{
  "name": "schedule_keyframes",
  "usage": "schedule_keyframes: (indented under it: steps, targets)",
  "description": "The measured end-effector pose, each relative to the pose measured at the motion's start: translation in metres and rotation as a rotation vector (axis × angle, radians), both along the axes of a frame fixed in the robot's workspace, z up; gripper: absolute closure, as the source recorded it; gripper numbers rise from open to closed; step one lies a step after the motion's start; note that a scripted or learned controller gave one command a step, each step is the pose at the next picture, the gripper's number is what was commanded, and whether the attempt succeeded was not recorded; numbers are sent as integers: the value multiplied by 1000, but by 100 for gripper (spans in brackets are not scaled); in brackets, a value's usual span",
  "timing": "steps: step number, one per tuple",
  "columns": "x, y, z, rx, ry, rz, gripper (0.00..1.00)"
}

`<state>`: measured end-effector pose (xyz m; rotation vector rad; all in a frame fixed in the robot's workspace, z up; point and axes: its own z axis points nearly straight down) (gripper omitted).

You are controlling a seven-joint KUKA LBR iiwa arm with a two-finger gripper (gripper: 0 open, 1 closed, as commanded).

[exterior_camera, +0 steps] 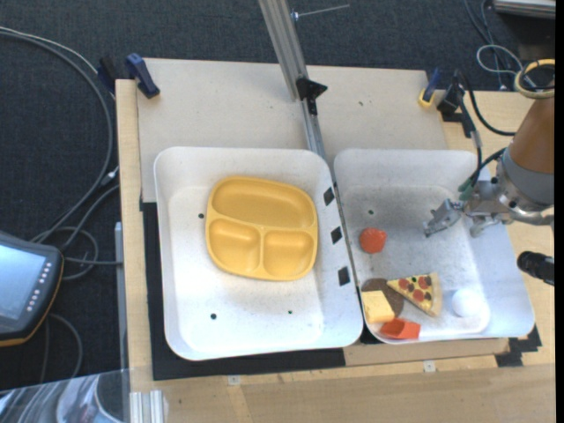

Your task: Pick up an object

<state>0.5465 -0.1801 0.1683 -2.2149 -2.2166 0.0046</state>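
Looking down: we see two shallow white bins side by side on a pale wooden bench (220, 95), with the arm coming in from 3 o'clock.
Arm: we see the grey arm with an orange band (538, 148) above the wrist, over the right bin's 2 o'clock edge.
Gripper: we place the two-finger metal gripper (438, 219) above the upper right part of the right bin, pointing toward 9 o'clock; we cannot tell whether its fingers are apart or together, and we see nothing between them.
Left bin: we see the left white plastic bin (189, 324) holding a yellow three-compartment plastic plate (262, 227), which lies flat a little toward 12 o'clock of the bin's middle.
Right bin: we see the right white plastic bin (401, 170) holding several small toys.
Red ball: we find a small round red-orange object (373, 240) near the bin's middle, at 8 o'clock from the gripper and apart from it.
Pizza slice: we see a toy triangular pizza slice with a brown crust (417, 292) at 6 o'clock in the bin.
Yellow block: we see a pale yellow cheese-like block (378, 307) just beside the pizza slice, at its 9 o'clock.
Orange piece: we see a small orange-red wedge (401, 329) at the bin's 6 o'clock rim, just beside the yellow block.
White ball: we see a small white round object (465, 303) at 5 o'clock in the bin, near the pizza slice.
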Motion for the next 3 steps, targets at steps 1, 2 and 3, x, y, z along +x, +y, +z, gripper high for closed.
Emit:
schedule_keyframes:
  steps: [1, 2, 3]
  targets:
    - [-4, 11, -55, 0, 0, 0, 0]
    - [-4, 12, -77, -1, -2, -1, 0]
    - [-3, 12, -65, -1, -7, 0, 100]
